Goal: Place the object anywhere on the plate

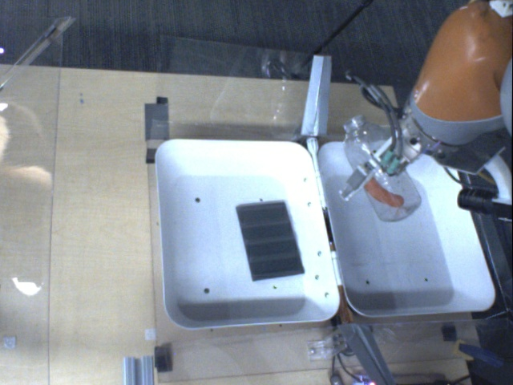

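Reaching in from the right on the grey arm [469,62] with its orange band, and hanging the gripper [375,176] low over the far left part of the right bin [449,271], near the wall shared with the left bin [168,215]. Showing a small orange-red object [386,196] just under and beside the gripper tip, inside the right bin, blurred by something clear and glossy around it. Impossible to tell whether the gripper is apart, together or clamped on the object, or whether touching it at all. Leaving the dark ribbed plate [270,241] lying flat, slightly turned, near the middle of the left bin, well apart from the object and with the shared wall between them. Resting both bins side by side on the pale wooden counter [88,215].
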Controlling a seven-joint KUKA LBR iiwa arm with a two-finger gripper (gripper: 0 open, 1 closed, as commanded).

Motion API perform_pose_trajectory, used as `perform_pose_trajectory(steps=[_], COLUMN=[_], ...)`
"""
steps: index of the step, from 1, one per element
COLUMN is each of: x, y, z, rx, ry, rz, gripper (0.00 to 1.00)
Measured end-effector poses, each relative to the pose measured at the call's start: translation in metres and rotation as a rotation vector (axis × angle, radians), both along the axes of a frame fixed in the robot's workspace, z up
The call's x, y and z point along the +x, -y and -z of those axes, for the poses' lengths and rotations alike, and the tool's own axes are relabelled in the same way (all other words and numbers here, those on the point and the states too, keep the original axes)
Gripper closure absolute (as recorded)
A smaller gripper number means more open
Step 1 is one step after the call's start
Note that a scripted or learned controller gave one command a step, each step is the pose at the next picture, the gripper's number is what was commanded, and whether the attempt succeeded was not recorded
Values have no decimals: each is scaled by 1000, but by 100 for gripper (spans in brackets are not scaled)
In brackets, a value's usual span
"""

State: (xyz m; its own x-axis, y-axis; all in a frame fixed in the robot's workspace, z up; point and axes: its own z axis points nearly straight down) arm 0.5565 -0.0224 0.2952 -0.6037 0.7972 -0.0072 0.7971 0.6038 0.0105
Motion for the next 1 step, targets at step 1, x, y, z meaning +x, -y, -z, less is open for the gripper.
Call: perform_pose_trajectory(steps=[1], x=[2], y=[-1], z=[-11], rx=[0], ry=[6], rz=[-2], gripper=[100])
